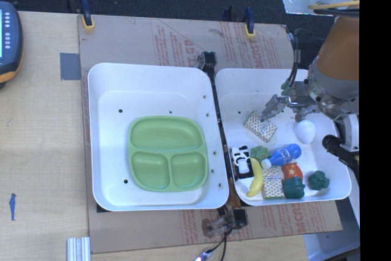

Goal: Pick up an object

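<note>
On the cardboard-covered bench, the gripper hangs at centre right of the frame, fingers apart, just above the patterned packet, apparently lined up to grasp it.

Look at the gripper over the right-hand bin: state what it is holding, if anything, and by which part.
Nothing is held. The gripper hangs just above the small patterned packet in the right bin, its tip close to the packet's upper edge, with no object between its fingers.

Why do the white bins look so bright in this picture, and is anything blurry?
In the camera view, the left bin and right bin are nearly washed out, with soft shadows along their walls; the green tray stays clear; the small items near the banana look soft, and the gripper is slightly blurred.
</note>
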`<state>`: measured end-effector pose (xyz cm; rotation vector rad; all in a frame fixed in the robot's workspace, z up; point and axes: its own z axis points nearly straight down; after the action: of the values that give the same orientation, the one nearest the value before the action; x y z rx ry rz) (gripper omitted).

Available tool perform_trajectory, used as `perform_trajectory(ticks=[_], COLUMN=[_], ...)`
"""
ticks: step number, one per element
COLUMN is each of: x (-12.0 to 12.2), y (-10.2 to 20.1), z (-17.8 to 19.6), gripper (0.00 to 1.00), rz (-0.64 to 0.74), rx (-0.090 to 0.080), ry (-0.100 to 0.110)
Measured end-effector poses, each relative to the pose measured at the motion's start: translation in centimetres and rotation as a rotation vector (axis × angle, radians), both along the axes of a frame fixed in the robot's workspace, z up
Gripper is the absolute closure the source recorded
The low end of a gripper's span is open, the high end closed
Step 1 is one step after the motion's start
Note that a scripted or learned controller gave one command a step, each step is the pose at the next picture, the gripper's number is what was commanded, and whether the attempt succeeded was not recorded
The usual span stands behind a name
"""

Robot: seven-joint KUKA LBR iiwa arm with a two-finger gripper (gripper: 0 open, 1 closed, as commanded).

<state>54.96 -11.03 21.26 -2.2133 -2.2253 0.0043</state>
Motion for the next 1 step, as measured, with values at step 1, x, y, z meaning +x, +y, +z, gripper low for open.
perform_trajectory(ticks=[1], x=[2.12], y=[-0.76], z=[-12.45], gripper=[0.00], rz=[0.001], rx=[-0.007], ry=[-0.006])
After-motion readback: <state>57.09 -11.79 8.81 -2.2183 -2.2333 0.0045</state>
